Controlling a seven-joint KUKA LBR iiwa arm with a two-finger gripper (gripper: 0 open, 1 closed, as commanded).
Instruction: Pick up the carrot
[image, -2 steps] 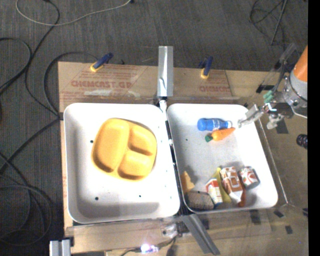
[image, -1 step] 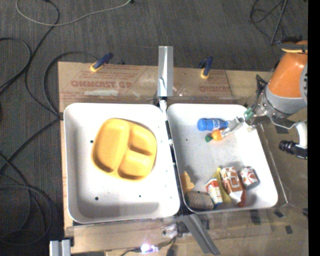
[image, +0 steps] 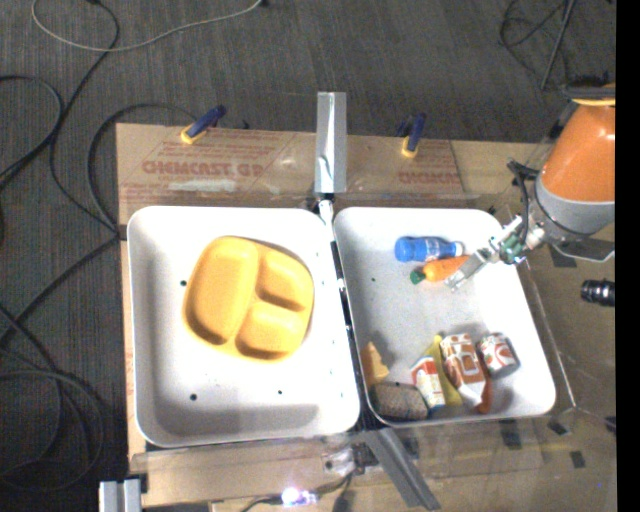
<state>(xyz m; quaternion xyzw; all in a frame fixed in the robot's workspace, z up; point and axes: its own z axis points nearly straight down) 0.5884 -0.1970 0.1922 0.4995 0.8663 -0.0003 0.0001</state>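
The carrot (image: 441, 268) is small and orange with a green tip at its left end. It lies in the upper part of the right bin (image: 530, 330), just below a blue bottle (image: 425, 248). My gripper (image: 468, 268) reaches in from the right at a slant, and its tip meets the carrot's thick right end. The grey wrist and orange band (image: 585, 160) hang over the bin's upper right corner.
The left bin (image: 160, 390) holds a yellow divided tray (image: 252, 298). Along the right bin's front edge lie several snack packets (image: 470, 365), a brown lump (image: 400, 401) and a small yellow wedge (image: 374, 362). A metal divider post (image: 330, 150) stands between the bins at the back.
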